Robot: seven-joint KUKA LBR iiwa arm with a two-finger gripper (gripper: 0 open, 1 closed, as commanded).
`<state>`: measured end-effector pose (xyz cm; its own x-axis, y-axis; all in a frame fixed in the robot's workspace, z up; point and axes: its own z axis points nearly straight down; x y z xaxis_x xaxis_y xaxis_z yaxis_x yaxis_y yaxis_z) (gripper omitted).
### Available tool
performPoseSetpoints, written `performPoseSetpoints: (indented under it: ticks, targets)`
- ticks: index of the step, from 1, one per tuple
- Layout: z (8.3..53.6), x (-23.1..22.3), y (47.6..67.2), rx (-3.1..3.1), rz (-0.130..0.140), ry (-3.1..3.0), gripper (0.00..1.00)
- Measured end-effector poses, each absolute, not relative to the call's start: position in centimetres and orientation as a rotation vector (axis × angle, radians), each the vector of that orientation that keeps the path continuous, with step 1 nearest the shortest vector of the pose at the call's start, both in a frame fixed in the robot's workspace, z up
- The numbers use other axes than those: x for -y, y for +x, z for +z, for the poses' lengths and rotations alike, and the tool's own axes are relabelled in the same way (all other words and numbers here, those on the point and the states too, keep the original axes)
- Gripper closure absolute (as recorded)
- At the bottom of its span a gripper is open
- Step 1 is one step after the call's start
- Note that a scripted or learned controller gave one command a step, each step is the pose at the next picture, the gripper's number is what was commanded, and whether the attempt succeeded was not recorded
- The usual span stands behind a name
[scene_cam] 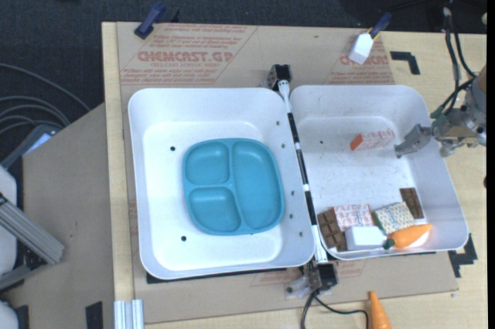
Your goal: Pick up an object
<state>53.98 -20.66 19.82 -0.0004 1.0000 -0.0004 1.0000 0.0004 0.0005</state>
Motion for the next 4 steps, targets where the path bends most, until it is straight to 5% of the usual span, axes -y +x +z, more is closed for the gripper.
performPoseSetpoints:
  ticks: [1, 2, 3, 4]
  targets:
    - [12.9, 14.2, 59.8, -2.224, 0.0, 2.222, 0.0]
    - [11.0, 14.0, 61.9, -2.222, 0.001, 2.22, 0.0]
    - [8.9, 14.1, 66.9, -2.219, 0.005, 2.214, 0.0]
    - [10.1, 14.2, 67.0, -2.216, 0.006, 2.209, 1.0]
